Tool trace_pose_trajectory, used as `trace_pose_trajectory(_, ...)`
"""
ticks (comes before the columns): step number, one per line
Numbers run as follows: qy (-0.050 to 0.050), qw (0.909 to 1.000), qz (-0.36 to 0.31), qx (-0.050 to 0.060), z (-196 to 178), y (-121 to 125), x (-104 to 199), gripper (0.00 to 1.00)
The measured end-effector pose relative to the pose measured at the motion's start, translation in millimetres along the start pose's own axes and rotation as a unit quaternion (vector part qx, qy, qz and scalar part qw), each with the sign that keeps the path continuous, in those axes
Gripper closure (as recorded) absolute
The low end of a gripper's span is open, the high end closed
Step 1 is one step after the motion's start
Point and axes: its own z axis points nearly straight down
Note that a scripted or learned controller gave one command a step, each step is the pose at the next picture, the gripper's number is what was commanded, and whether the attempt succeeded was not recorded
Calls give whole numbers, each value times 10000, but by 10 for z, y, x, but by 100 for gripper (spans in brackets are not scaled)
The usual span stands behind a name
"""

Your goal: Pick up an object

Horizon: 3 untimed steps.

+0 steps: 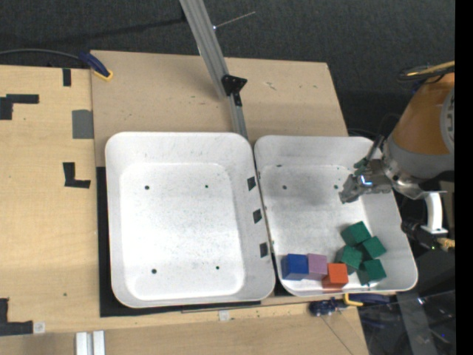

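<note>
Overhead slanted view of a wooden worktop (177, 87) carrying two shallow white bins side by side. The left bin (118, 198) lies toward 9 o'clock; the right bin (295, 161) lies toward 3 o'clock, their inner rims touching. The grey arm with its orange band (425, 120) enters from 3 o'clock, and its gripper (356, 187) hangs over the upper right part of the right bin, near that bin's 3 o'clock rim; whether the jaws are apart or together cannot be told at this resolution, and nothing is seen between them. The objects to pick sit clustered in the right bin's 5 o'clock corner, apart from the gripper: a blue block (295, 265), a pale purple block (317, 265) touching it, an orange block (337, 274) just beside the purple one, and a group of green blocks (362, 251) at about 1 o'clock from the orange one. A slanted metal pole (207, 35) crosses the worktop from 12 o'clock down to the gap between the bins.
</note>
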Motion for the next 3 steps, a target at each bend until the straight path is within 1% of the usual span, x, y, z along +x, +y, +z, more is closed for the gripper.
trace_pose_trajectory(1, -2, 10000, -1, -4, -585, 105, 20, 100)
trace_pose_trajectory(2, 7, 10000, 5, 24, -755, 109, 25, 100)
trace_pose_trajectory(3, 19, 10000, -28, 26, -799, 313, 618, 100)
